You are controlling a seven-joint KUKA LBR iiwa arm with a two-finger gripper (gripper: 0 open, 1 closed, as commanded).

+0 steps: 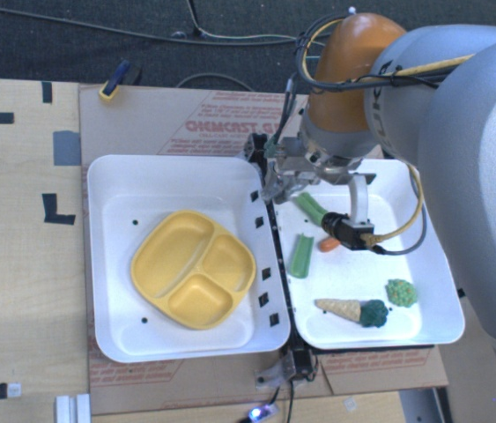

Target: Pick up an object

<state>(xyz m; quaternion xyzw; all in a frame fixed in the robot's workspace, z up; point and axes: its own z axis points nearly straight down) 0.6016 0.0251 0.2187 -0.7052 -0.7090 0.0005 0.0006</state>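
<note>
I've got the gripper [305, 183] low over the right bin [433, 320], near its top-left corner. Can't tell how the jaws stand, wrist hardware hides them.

Candidates, all rel. to the jaws:
- Green stick [300, 256] just below: prob. light, stiff plastic, smooth. I'd pinch it across the narrow mid-section.
- 2nd green piece [309, 206] right beside the jaws, partly under the arm.
- Orange bit [328, 245] below-right, small and likely slippery.
- Cone [340, 307] and broccoli [401, 293] further down-right; cone tapers, could squirt out.

Yellow tray [194, 268] sits in the left bin [111, 183], too wide & flat for a pinch, I think.
</note>
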